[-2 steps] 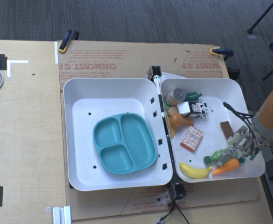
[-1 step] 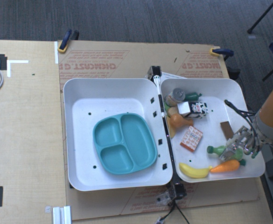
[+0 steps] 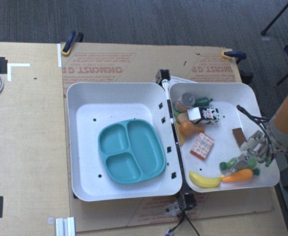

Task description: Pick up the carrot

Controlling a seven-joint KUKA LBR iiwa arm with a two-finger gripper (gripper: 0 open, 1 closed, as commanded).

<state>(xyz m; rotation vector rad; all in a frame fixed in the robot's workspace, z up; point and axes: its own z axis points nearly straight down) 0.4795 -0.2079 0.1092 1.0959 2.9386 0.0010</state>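
Near the right bin's (image 3: 262, 107) front edge, your open gripper (image 3: 248, 156) overhangs the carrot (image 3: 238, 176); the touching banana (image 3: 204, 180) risks snagging.

The hand (image 3: 246, 157) hovers just above the carrot (image 3: 238, 176) in the right bin (image 3: 262, 113).

Both bins (image 3: 80, 132) are white. The divided plate (image 3: 132, 151) is teal. The carrot (image 3: 238, 176) is orange with a green top. The banana (image 3: 204, 180) is yellow. The small box (image 3: 202, 146) is red-orange with pale markings. The bench (image 3: 25, 146) is tan; the cardboard (image 3: 114, 68) carries red lettering.
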